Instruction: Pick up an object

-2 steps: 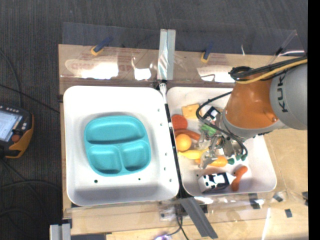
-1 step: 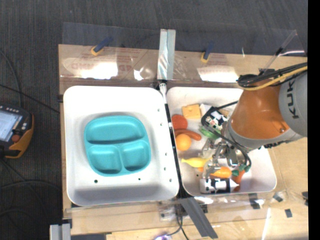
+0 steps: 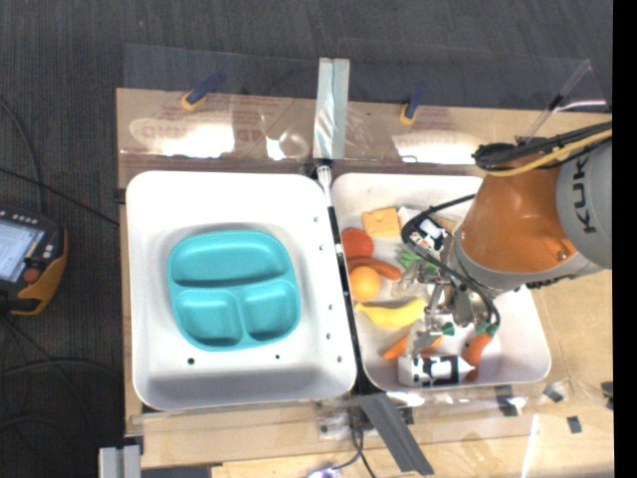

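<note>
Grey arm low over cluttered right bin

Metal tool hangs in the right bin, tangled in wires and partly under the orange wrist band; whether it is apart or together, cannot tell. No object is visibly clamped.

Pickable things all lie in the right bin. Yellow banana sits just left of the tool, curved, touching an orange fruit above it. Small carrot lies just right of the tool, another orange piece below the banana. White-and-black block rests near the bin's front wall. Orange-tan wedge sits at the back; red item beside the divider, partly hidden.

Arm covers the bin's right rear. Left bin holds a teal divided tray. Black-orange pendant lies off the worktop, cut by the left edge.
</note>
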